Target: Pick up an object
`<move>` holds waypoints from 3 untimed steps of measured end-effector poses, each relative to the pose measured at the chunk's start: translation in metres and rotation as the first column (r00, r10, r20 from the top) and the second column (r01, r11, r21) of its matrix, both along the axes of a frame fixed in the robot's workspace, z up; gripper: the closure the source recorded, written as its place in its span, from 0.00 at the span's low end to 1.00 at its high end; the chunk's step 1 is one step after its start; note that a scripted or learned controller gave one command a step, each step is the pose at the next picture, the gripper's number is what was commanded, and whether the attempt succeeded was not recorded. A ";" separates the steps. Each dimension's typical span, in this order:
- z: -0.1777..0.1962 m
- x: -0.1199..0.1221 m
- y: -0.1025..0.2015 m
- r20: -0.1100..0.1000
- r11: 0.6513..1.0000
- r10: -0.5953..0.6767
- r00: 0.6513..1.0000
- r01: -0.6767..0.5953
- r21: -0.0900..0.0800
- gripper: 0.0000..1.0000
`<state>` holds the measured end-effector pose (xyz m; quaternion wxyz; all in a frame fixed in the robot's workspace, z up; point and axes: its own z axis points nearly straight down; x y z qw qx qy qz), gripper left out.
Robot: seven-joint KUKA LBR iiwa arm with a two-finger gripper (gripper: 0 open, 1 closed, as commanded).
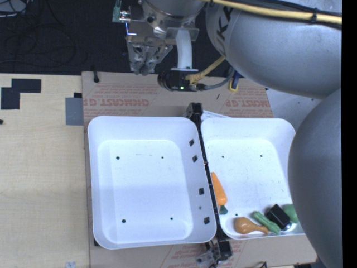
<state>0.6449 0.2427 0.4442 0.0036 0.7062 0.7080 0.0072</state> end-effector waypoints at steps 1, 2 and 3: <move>-0.014 -0.002 0.002 -0.020 1.000 0.004 1.000 -0.004 -0.007 1.00; -0.035 -0.002 0.002 -0.021 1.000 0.004 1.000 -0.004 -0.008 1.00; -0.064 -0.002 0.002 -0.022 1.000 0.002 1.000 -0.002 -0.008 1.00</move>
